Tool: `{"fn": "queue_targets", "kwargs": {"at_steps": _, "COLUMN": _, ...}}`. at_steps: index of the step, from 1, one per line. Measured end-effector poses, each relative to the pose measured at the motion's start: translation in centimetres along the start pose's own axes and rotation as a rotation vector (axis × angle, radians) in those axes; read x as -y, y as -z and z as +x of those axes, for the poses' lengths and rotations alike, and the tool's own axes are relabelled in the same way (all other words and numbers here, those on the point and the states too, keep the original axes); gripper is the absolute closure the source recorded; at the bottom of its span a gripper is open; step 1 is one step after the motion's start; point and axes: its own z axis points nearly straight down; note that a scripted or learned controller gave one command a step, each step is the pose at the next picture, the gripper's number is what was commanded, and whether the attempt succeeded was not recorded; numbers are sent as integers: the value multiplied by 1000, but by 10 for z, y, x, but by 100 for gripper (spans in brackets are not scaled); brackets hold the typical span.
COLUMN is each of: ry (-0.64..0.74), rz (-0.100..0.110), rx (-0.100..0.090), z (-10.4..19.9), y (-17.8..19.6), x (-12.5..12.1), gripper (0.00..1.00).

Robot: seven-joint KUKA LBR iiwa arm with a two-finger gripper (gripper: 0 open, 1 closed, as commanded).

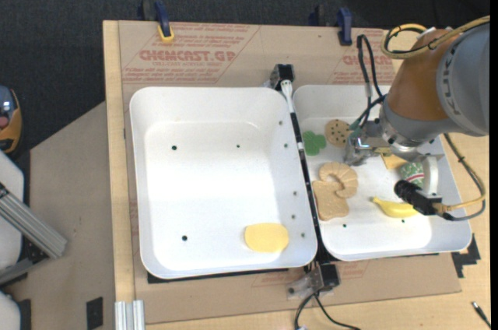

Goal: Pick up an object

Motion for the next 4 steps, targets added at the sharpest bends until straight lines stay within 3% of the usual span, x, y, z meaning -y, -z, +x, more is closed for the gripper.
{"fn": "queue_targets", "kwargs": {"at_steps": 1, "ry": 9, "rz": -28, "rx": 3, "z": 33, "y": 158, "x": -45, "gripper": 100}}
{"fn": "queue_targets", "kwargs": {"at_steps": 2, "ry": 2, "rz": 3, "rx": -1, "z": 47, "y": 98, "x": 25, "gripper": 100}}
{"fn": "queue_targets", "kwargs": {"at_steps": 3, "ry": 3, "rz": -30, "rx": 6, "z": 2, "y": 384, "x": 27, "gripper": 100}}
{"fn": "queue_targets", "kwargs": {"at_steps": 4, "ry": 2, "rz": -19, "rx": 5, "z": -12, "y": 457, "x": 32, "gripper": 100}}
